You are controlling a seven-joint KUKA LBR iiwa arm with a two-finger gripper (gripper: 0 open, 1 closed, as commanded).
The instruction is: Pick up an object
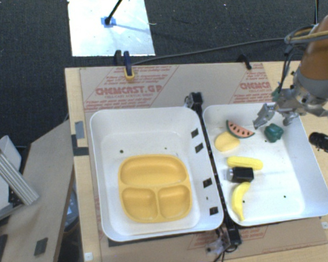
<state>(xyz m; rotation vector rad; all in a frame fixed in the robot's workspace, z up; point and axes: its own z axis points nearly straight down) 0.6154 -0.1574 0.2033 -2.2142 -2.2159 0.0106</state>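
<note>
I am holding the jaws (277,118) spread wide and empty over the right bin (319,192) near the desk's far right corner, with the small green object (274,132) lying just under and slightly nearer than them, touching neither finger.

The grey arm with the orange band (320,61) is cut off by the right edge. The small dark green object (274,132) is too blurred to identify.

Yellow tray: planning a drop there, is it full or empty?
Empty. The yellow tray in the left bin shows three bare compartments.
</note>
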